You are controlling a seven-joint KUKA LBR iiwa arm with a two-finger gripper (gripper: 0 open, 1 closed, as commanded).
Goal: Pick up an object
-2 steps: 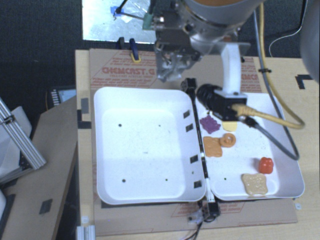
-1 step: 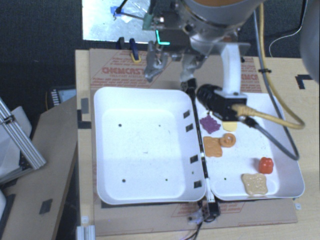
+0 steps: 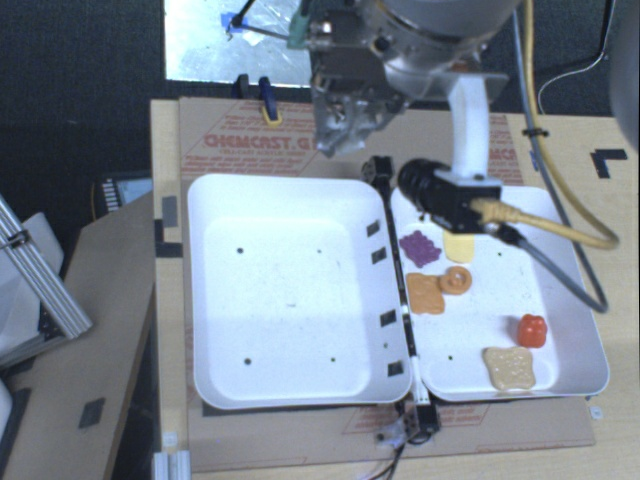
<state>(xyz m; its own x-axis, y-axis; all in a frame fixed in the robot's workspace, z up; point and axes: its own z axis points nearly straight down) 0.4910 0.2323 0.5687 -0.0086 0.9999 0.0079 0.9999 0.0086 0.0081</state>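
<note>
a cardboard-topped bench bears two white bins. the gripper (image 3: 345,128) hangs above the bins' far edge; how it stands, i cannot tell. the purple toy (image 3: 421,249) lies nearer the camera and rightward, in the right bin (image 3: 570,308).

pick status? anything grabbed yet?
Done: nothing lifted. The purple piece, orange pieces, red pepper and tan cracker all lie on the right bin floor. In hand: the pincer hangs above the bench behind the bins, nothing visible in it. Left: descend, grasp, lift.
</note>
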